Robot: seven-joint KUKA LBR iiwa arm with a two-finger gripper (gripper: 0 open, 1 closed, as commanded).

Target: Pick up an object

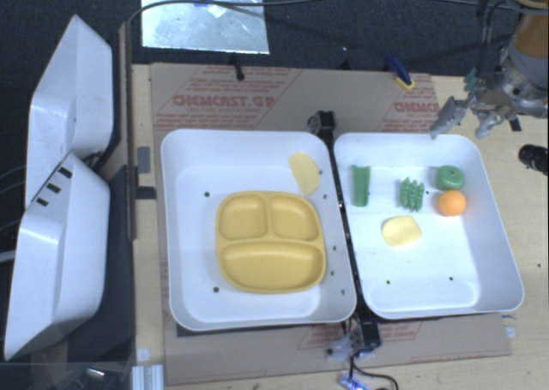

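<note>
The right bin holds a green stick-shaped piece, a spiky green piece, a round green piece, an orange ball and a pale yellow lump. My gripper hangs above the far right corner of that bin, over its rim, with its two fingers spread apart and nothing between them. It stands up and to the right of the round green piece, clear of every object.
The left bin bears a yellow divided plate and a pale yellow flat piece near its right wall. White covers stand at the far left. A cable crosses the back of the bench.
</note>
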